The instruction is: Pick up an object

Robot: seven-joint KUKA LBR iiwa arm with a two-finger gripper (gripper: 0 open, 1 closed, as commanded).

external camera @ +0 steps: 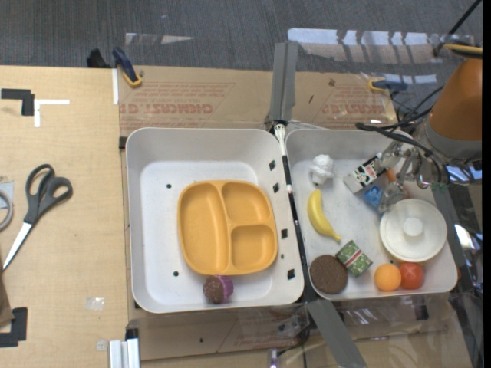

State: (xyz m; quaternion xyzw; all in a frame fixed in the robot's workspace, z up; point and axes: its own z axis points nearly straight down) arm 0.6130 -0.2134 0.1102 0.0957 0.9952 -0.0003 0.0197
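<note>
Table is carrying two white bins side by side; using the yellow divided plate as landmark. Left bin is holding that plate, sitting roughly centred in it. Right bin is lying just right of the plate, across the shared rim. Arm is reaching in from far right of the plate, orange band up top, wrist hanging over the right bin's upper right area. Gripper is sitting low over clutter there; can't tell whether the fingers are released or clenched, too much overlap. White lidded bowl is resting well right of the plate, just below the gripper. Scissors are lying on the table well left of the plate. Banana is lying just right of the plate past the rim. Dark brown disc is sitting lower right of the plate. Green box is touching the disc's right side. Orange fruit and red fruit are sitting further right, side by side. White crumpled object is lying upper right of the plate. Purple ball is sitting just below the plate.
</note>
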